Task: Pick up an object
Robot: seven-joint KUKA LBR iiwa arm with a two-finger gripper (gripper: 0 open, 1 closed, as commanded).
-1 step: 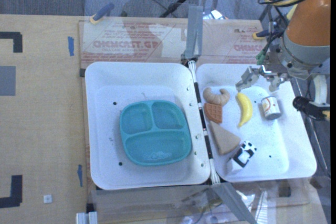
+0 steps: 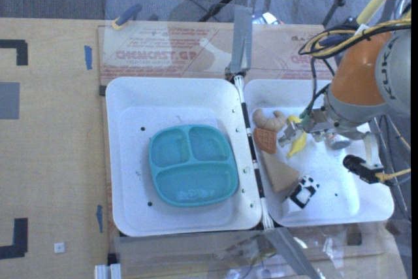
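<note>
The gripper [image 2: 292,136], jaw state impossible to tell, hovers over a yellow banana-like toy [image 2: 297,144]: probably light, smooth, slippery; best pinched mid-body, toward five o'clock.

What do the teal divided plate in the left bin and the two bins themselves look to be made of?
The teal three-compartment plate looks like moulded plastic or silicone: even colour, rounded edges, soft matt sheen. The two shallow white bins, left and right, look like thin formed plastic, with smooth rounded rims and a faintly glossy surface.
</note>
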